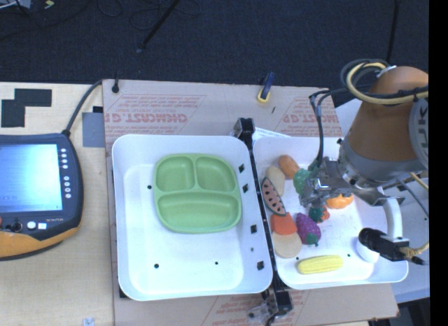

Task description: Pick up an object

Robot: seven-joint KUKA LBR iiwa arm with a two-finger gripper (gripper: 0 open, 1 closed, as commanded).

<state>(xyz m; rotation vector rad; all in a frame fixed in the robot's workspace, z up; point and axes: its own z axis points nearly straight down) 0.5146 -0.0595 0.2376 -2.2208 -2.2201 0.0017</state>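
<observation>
A: While the hand [318,188] sits low in the right bin [381,270], nothing is lifted; the pick is outstanding.

B: Grip state?

A: Cannot tell. The arm enters from 3 o'clock, wrist down. Toys cluster at the hand's 9 o'clock; corn [320,264] lies at 6 o'clock, apart.
</observation>
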